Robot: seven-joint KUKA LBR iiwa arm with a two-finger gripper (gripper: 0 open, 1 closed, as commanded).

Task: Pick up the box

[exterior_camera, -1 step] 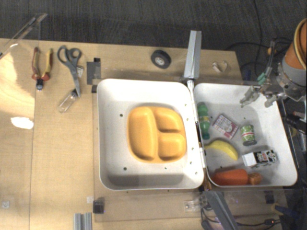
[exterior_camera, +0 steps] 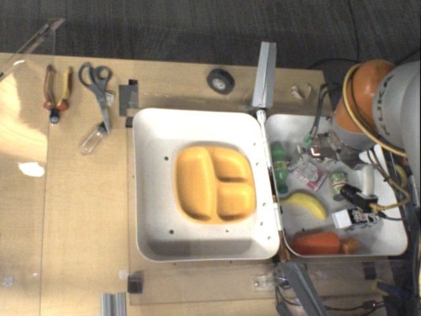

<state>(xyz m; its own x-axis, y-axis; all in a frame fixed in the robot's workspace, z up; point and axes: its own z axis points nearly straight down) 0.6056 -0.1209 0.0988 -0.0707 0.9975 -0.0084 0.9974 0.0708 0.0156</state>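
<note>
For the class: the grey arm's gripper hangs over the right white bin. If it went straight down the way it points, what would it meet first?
Probably the small flat pink-and-white packet on the floor of the right white bin, beside the gripper. Depth is unclear from this slanted view; the yellow banana lies nearer the camera, seemingly off that line.

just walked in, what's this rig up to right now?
The KUKA arm is reaching in from the right over the right bin, which holds a jumble: a banana, an orange carrot-like item, a green bottle and a small patterned packet. Its end effector is hard to make out among the cables, so no grasp is confirmed. The left bin holds a yellow divided tray. Scissors and pliers lie on the bench.
</note>
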